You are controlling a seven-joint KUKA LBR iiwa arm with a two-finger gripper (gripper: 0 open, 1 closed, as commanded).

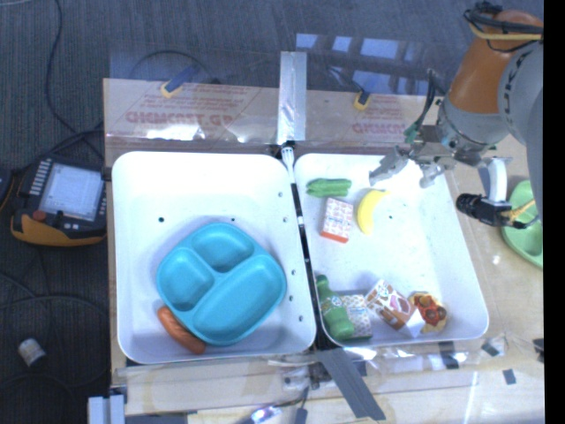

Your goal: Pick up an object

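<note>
The blue divided plate point(222, 281) covers most of the orange carrot-like item point(179, 329) at its 7 o'clock edge. The arm point(494, 69) is cut off at 3 o'clock. Print on the small packages point(392, 306) is illegible.

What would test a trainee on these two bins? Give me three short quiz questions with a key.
1. True or false: the blue divided plate lies in the left bin.
2. What lies nearest the banana? A) green pickle B) orange carrot C) small printed card
3. Fill in: the gripper hovers over the ___ bin's far edge.

Key: 1 true; 2 C; 3 right.
</note>
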